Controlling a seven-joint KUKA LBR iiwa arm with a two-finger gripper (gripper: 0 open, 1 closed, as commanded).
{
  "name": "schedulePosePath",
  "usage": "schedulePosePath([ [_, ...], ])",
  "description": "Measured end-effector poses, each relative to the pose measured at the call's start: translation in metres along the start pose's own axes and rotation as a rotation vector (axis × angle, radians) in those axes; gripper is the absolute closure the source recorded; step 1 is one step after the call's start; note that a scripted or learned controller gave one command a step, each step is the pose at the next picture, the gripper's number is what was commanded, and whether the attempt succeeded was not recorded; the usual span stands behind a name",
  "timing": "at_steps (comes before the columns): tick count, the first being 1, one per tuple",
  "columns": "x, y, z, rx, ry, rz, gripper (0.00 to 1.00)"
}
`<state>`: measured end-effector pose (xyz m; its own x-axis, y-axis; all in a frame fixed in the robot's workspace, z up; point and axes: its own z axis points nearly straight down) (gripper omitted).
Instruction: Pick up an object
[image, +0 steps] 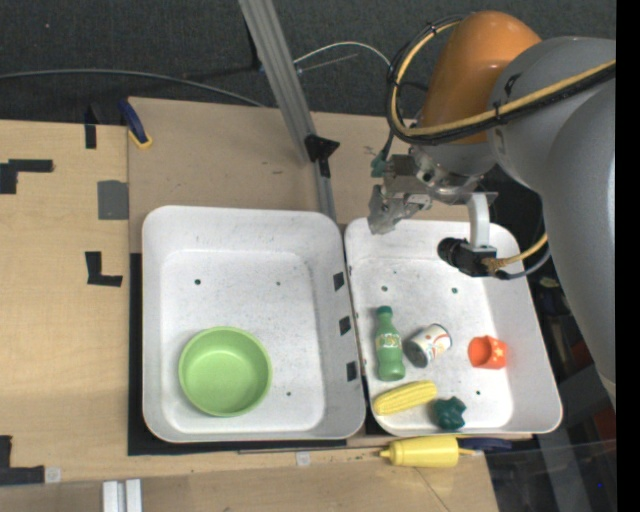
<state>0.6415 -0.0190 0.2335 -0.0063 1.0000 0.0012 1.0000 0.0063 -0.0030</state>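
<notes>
My gripper (384, 216) hangs above the back left corner of the right bin (420, 283), with nothing seen under it. Toward that bin's front lie a green bottle (388, 343), a small silver can (430, 344), an orange-red piece (487, 351), a yellow corn cob (404, 397) and a dark green piece (448, 412). All of them are well in front of the gripper, nearer the camera. The grey arm with its orange band covers the bin's back right corner.
The left bin (250, 265) holds a light green bowl (225, 371) at its front left. A yellow squeeze bottle (425, 452) lies on the bench just outside the right bin's front rim. A grey metal post (290, 90) slants down behind the two bins.
</notes>
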Motion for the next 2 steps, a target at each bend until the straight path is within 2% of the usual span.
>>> schedulePosePath([
  [2, 0.1, 0.009, 0.018, -0.002, -0.001, 0.0, 1.0],
])
